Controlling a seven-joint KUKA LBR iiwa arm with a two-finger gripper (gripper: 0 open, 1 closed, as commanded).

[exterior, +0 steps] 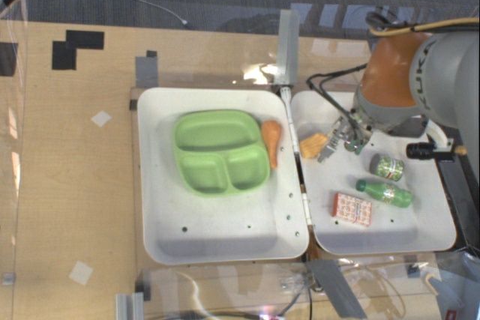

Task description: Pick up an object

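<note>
My gripper [335,142] hangs low over the upper left part of the right bin [420,236], under the arm's orange band [390,75]. Its tip is right beside a small tan-yellow piece [311,144] lying near the bin's left wall, and I cannot tell whether they touch. A green can [388,168] lies to the gripper's right. Below the can lies a green bottle [384,192] on its side, and a red-and-white box [352,209] sits at the lower middle.
The left bin [172,236] holds a green divided plate [221,152] with an orange carrot [271,140] along its right side, close to the wall between the bins. Black cables [330,90] loop above the right bin by the arm.
</note>
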